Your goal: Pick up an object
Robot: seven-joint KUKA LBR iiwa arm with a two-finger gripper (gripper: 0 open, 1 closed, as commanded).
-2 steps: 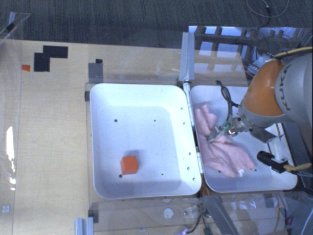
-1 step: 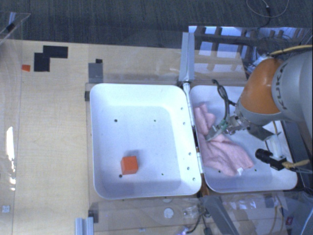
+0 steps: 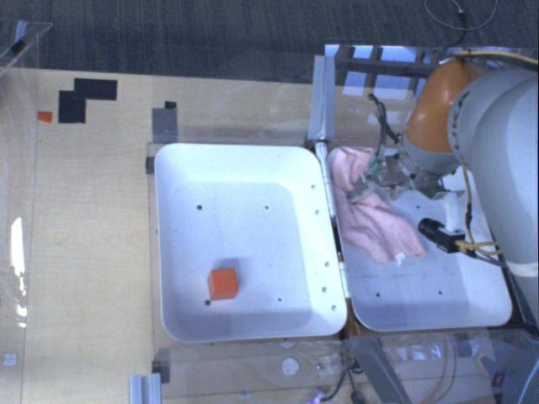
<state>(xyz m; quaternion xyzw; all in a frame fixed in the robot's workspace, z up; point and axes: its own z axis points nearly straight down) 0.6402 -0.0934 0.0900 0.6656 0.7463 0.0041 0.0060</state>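
Note:
A crumpled pink cloth (image 3: 375, 213) lies in the right bin (image 3: 438, 297), against its left wall and far corner. My gripper (image 3: 376, 181) hangs over the cloth's upper part, its metal fingers down at the fabric. Whether the fingers pinch any cloth is hidden by the wrist and the folds. An orange cube (image 3: 223, 284) sits in the left bin (image 3: 244, 175), toward its near left corner, far from the gripper.
The grey arm with its orange band (image 3: 438, 108) covers the right bin's far right side. Black and orange markers (image 3: 80, 99) lie on the wooden bench at the far left. A metal post (image 3: 321, 99) stands between the bins at the back.

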